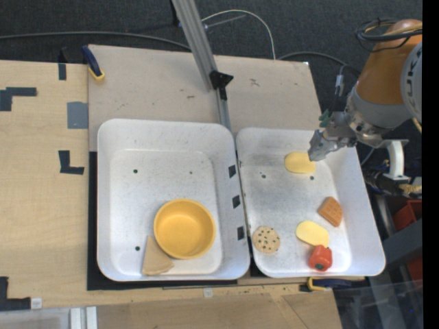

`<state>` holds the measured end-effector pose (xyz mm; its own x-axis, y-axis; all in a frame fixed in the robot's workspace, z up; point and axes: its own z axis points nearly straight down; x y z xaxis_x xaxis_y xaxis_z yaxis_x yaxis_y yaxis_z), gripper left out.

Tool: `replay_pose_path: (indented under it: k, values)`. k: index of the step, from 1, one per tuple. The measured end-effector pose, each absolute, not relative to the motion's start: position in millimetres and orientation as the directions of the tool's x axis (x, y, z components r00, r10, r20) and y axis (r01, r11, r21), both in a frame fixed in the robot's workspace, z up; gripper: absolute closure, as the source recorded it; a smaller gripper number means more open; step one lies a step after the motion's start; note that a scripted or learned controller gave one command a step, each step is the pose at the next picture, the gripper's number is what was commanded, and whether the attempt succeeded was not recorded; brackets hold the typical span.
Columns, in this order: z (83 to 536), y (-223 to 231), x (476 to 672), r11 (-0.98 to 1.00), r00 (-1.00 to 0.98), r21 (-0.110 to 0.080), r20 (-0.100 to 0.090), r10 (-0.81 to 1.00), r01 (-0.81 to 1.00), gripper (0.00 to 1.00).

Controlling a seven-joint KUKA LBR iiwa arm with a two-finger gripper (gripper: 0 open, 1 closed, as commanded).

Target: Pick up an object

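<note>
There are no words, numbers, labels or brand names to read anywhere. The two white bins (236,142) have only small dark specks on them. The surface (41,149) has some dark tape pieces near its left edge, but they do not spell anything.

A bowl (184,228) sits in the left bin (120,139); a cookie (265,239) lies in the right bin (363,245).
</note>
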<state>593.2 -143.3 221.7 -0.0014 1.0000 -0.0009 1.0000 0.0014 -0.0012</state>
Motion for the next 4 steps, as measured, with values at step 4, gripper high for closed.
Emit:
replay_pose_path:
  k: [4]
  values:
    - [242,26,592.2,0.002,-0.002,-0.002,0.000,1.000,1.000,1.00]
